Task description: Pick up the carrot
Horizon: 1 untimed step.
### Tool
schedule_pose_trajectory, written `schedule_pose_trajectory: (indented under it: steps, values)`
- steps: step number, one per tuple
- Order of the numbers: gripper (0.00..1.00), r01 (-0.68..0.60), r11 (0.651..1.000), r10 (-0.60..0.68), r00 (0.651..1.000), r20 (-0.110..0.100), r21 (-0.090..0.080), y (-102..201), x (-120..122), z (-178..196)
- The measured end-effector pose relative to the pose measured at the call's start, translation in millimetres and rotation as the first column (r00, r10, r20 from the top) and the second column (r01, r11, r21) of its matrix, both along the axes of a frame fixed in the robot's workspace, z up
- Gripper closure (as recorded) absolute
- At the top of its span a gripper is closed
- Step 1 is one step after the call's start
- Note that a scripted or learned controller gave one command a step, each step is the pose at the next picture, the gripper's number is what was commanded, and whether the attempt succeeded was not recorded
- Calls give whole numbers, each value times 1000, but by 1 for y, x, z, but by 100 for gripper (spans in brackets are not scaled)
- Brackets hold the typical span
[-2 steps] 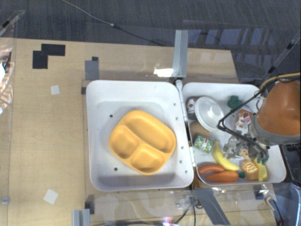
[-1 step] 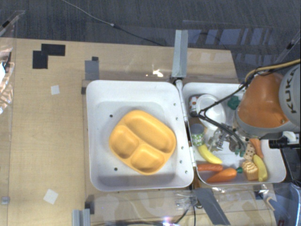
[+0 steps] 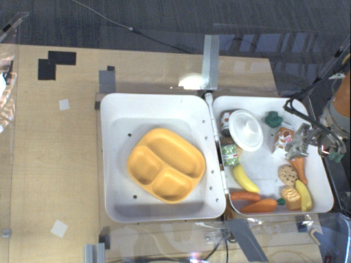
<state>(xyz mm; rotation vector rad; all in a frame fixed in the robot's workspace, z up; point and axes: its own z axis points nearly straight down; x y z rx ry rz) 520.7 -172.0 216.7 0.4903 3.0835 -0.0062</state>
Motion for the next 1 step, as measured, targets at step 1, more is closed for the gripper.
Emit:
schedule_pose_trajectory:
  steps: [1]
  values:
    - [100,-224,975,224,975,-7,2,-20,-8,-125]
